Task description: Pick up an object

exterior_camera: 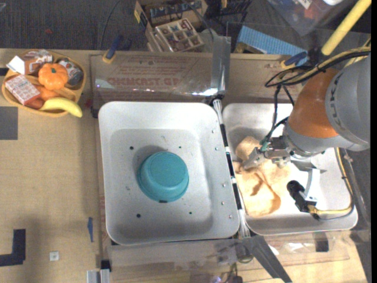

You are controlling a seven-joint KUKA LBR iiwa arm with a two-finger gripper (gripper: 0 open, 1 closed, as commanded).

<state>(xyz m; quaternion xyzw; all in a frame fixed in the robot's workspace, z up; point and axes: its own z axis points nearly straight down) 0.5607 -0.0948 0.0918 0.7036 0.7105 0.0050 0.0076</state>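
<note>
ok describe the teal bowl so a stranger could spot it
Of the two white bins, take the left bin. A round teal bowl sits near its middle. Its colour sets it apart from the tan, floppy things in the right bin.

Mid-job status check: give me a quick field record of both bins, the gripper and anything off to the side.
left bin: one teal bowl near the middle, seemingly upside down
right bin: pale tan items along its left side
gripper: low over the pale tan items, close to the right bin's left wall
held: cannot tell
off-bin: basket of toy food at the bench's far left corner
</note>
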